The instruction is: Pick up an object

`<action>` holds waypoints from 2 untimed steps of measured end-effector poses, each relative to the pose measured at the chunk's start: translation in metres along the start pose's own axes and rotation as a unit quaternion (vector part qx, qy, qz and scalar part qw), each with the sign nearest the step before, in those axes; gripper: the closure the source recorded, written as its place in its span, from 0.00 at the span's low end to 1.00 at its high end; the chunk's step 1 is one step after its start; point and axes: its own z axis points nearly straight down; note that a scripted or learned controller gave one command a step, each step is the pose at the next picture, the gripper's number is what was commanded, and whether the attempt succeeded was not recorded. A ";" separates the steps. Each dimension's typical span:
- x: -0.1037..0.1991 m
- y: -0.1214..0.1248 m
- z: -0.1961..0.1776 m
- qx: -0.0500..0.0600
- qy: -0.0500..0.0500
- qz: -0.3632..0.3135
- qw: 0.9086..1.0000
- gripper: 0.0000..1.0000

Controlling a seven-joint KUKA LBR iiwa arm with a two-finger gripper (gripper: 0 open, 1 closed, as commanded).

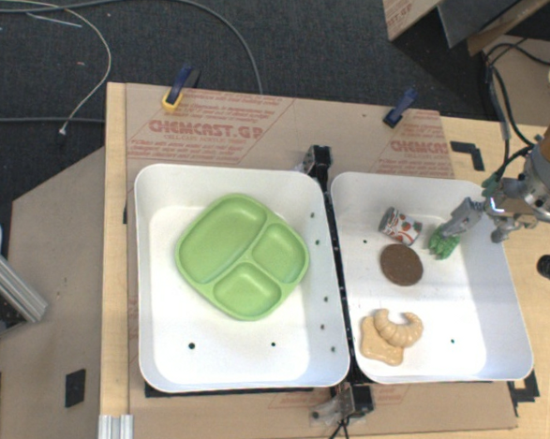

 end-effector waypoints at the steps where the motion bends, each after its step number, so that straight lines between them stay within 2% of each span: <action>1: 0.006 0.009 0.054 -0.001 0.000 0.000 1.000 0.00; 2: 0.007 0.009 0.107 -0.001 0.000 0.000 1.000 0.00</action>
